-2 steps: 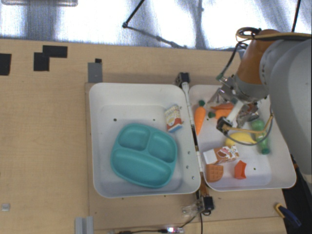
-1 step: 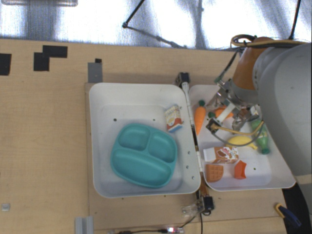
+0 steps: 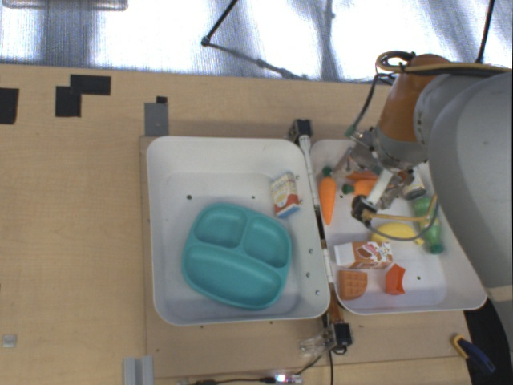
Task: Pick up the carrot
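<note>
The carrot [image 3: 327, 199] lies in the right bin [image 3: 461, 295], along its left wall. It looks like a light, stiff, smooth toy, best taken across its thick part. The end effector [image 3: 375, 191] is near it; released or clenched, I cannot tell

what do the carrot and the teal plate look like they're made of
The carrot looks like moulded plastic, probably a toy: an even, smooth orange body with a small green top. The plate looks like plastic too, matte to slightly satin: one flat teal colour, with soft rounded dividers between three compartments. Silicone cannot be ruled out from this view.
</note>
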Robot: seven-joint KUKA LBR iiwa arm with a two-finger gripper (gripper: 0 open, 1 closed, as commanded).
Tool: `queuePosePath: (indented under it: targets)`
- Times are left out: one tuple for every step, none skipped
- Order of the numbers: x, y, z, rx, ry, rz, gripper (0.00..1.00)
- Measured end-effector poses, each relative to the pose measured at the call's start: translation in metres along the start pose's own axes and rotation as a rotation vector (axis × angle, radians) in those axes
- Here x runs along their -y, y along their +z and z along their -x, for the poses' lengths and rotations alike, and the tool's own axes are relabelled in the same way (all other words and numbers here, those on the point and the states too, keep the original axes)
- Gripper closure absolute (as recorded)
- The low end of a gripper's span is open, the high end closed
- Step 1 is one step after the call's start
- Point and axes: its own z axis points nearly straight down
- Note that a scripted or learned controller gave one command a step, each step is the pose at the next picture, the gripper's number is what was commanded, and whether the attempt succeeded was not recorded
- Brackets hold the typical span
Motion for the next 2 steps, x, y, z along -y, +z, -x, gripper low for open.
queuePosePath:
  targets:
    - [0.021,0.0,0.016,-0.001,0.06,0.0,0.0]
    - [0.044,-0.1,-0.08,-0.002,0.271,0.0,0.0]
